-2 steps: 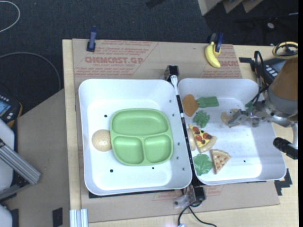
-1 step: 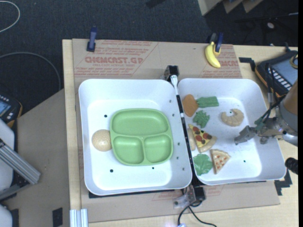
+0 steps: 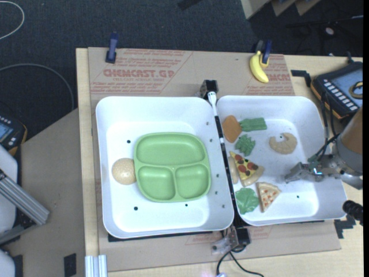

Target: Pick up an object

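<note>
Toy food pieces, seven in all, scattered over the left half of the right-hand shallow white bin [image 3: 314, 115].

Nearest the camera:
- One flat green leafy piece [image 3: 247, 199].
- Just beside it, a triangular toy pizza slice [image 3: 268, 195], long axis roughly near-to-far, narrow tip towards the near rim.

A little farther in:
- Second triangular pizza slice [image 3: 247, 169], long axis diagonal, tip towards the far left and the divider, broad crust end towards the near right.

Farther still:
- Second green leafy piece [image 3: 245, 145].
- One round tan biscuit [image 3: 283, 143] with a bite-shaped notch.

Farthest:
- One orange-brown oval piece [image 3: 232, 128], long axis near-to-far.
- One green rectangular piece [image 3: 252, 124], lying crosswise, touching or almost touching the oval.

Count: two pizza slices, two leafy pieces, one each of the rest.

Grey hand [image 3: 293, 174] reaching in from the right, low over bare bin floor, pointing left, right of the far pizza slice and apart from every piece. Cannot tell whether spread or pressed together; nothing seen in it.

Left-hand white bin [image 3: 109, 117]:
- One light-green three-compartment plastic tray [image 3: 172, 166].
- One pale tan round ball [image 3: 123, 171] touching its left edge.

At the far side of the bench [image 3: 86, 126]:
- One yellow toy banana [image 3: 258, 68].
- Two blue clamps [image 3: 111, 48].
</note>
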### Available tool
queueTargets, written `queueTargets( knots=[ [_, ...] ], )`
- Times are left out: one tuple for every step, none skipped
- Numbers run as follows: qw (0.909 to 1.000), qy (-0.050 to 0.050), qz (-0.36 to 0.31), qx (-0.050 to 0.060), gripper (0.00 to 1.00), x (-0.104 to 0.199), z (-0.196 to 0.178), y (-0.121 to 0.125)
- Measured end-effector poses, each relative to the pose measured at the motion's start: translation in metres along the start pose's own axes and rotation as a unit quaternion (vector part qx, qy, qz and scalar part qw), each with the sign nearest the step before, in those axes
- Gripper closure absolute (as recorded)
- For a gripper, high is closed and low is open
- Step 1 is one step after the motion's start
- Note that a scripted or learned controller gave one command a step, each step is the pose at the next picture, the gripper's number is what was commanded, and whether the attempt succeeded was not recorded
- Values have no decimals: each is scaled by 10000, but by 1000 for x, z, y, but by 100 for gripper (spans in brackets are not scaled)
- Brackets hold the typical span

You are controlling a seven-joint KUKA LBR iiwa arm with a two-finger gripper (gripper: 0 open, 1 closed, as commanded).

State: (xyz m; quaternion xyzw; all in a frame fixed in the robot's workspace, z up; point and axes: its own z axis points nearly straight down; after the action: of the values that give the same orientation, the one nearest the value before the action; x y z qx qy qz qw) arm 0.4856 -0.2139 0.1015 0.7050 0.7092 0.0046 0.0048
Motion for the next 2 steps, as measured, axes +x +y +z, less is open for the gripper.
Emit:
queueTargets(
  knots=[
    [10000,-7,10,-21,0,-9,7,0],
    [10000,-12,-6,-47,0,-8,7,2]
  ],
)
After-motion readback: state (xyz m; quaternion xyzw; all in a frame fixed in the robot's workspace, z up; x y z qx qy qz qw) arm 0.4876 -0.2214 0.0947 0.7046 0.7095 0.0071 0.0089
